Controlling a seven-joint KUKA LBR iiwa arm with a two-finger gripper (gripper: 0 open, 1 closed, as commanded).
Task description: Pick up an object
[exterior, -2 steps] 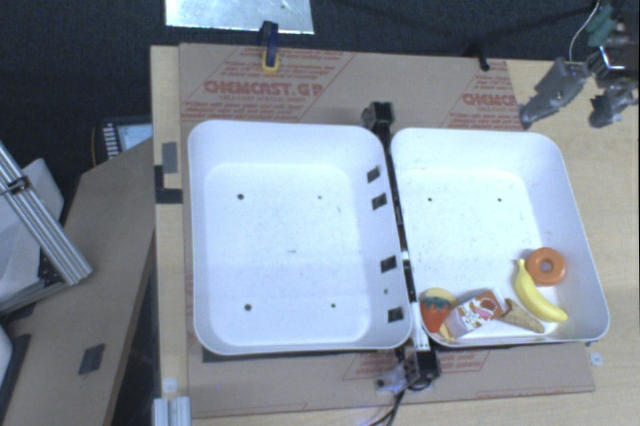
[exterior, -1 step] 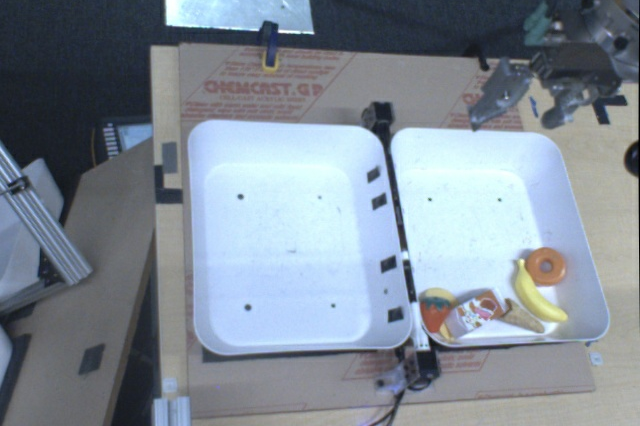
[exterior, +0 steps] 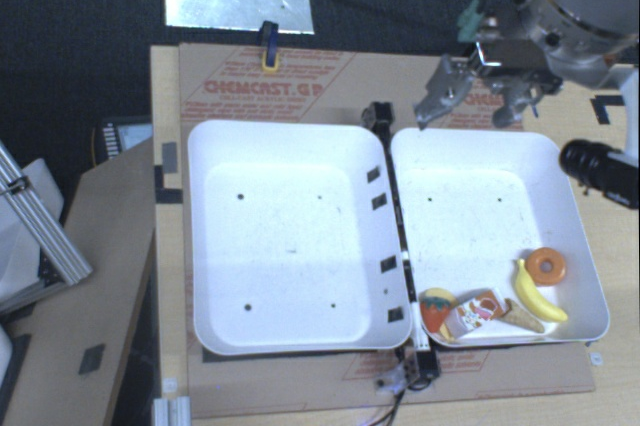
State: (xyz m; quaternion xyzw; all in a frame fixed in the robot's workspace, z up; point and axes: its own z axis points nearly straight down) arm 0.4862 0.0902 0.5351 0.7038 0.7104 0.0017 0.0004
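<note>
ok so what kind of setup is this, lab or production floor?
Looks like a robotics lab test bench, not production. Two shallow white bins sit side by side on a board, toy items like a banana are piled in the right bin's corner, and the arm's gripper hangs over that bin's far edge.

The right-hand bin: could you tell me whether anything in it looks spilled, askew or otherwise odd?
Nothing looks spilled or damaged. The banana, orange ring, tomato-like toy and small packet are all crowded into the near corner of the right bin, touching or nearly so.
</note>
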